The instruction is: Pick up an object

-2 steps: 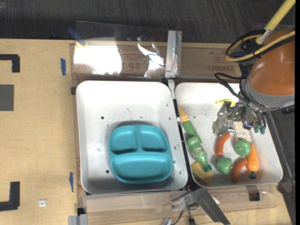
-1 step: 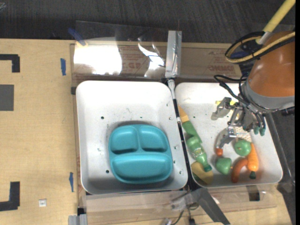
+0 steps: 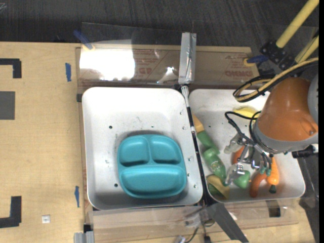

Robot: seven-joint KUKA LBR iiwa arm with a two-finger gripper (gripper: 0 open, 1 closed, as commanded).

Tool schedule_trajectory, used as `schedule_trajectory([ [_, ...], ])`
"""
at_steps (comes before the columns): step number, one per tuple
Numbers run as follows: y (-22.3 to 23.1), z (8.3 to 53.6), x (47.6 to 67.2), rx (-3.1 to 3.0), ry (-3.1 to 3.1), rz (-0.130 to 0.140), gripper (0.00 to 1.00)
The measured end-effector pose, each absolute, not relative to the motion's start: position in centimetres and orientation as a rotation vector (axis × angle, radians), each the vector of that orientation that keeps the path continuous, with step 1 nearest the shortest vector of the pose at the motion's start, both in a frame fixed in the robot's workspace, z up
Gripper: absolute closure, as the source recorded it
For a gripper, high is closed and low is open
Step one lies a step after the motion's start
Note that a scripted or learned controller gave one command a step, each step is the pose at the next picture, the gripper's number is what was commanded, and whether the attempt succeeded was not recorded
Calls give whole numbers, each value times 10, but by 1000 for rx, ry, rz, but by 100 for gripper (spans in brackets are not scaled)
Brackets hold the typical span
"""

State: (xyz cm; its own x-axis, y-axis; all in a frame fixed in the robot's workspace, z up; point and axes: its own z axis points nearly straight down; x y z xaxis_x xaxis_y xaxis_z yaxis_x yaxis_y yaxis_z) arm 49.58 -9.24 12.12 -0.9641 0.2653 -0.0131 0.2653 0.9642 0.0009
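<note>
Legible text: none confirmed. The brown cardboard panel standing behind the two bins, upper centre to upper right of the frame, carries faint reddish printed lettering at its right end, near the upper right; the characters are too small and blurred to read. A second faint reddish print sits on the same panel at upper centre, left of the silver tape strip; also unreadable. No brand names, numbers or signs can be made out anywhere else.
</note>
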Motion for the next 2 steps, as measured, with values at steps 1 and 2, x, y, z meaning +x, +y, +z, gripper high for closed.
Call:
schedule_trajectory([
  [1, -114, 90, 536, 424, 3103, 3, 0],
  [2, -140, 89, 524, 317, 3112, 1, 0],
])
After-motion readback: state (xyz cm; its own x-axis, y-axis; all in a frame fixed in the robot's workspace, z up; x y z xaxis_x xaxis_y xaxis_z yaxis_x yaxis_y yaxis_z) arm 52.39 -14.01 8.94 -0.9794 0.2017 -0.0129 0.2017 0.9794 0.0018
